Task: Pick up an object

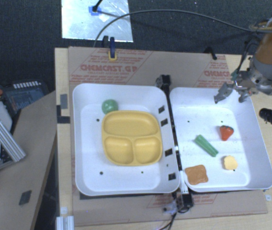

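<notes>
Camera view. My gripper (232, 94) hangs over the far rim of the right bin (257, 128), near its far right corner. My fingers (221, 95) are spread apart, nothing between them.

Nearest candidate: strawberry (226, 132), red with a green cap, in the right bin a little nearer the camera than my jaws and almost straight below them in the view. Apart from me, not touching.

Green stick-shaped piece (206, 145) lies tilted on the bin floor, further toward the camera and to the view's left of my jaws.

Small yellow piece (230, 163) sits beyond the strawberry, toward the near rim.

Brown toast-like piece (197, 174) at the near left corner of the same bin, well apart from me.

Left bin (85, 128), far to the view's left of my jaws: yellow divided plate (131, 138), with a green ball (109, 106) touching its far edge.
</notes>
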`<state>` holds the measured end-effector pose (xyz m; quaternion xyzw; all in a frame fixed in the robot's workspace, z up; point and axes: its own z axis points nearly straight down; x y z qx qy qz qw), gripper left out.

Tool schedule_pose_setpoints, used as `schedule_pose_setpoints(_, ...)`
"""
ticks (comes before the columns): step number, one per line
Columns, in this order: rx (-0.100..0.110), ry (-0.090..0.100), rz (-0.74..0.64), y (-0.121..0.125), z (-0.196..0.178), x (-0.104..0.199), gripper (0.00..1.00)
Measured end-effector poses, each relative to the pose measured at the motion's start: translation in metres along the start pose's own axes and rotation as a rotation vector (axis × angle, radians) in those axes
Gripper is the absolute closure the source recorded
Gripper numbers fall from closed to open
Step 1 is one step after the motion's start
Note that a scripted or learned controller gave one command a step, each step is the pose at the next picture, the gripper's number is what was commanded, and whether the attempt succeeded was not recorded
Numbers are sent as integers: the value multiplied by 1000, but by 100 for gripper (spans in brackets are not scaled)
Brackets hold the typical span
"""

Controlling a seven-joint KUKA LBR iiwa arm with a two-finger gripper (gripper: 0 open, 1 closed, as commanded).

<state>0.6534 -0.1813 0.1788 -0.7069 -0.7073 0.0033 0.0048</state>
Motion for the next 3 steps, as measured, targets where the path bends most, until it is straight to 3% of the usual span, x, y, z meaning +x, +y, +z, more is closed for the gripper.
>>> schedule_pose_setpoints(1, -13, -3, -3, 3, -9, 1, 0)
schedule_pose_setpoints(3, -14, -3, -6, 15, 86, 0, 0)
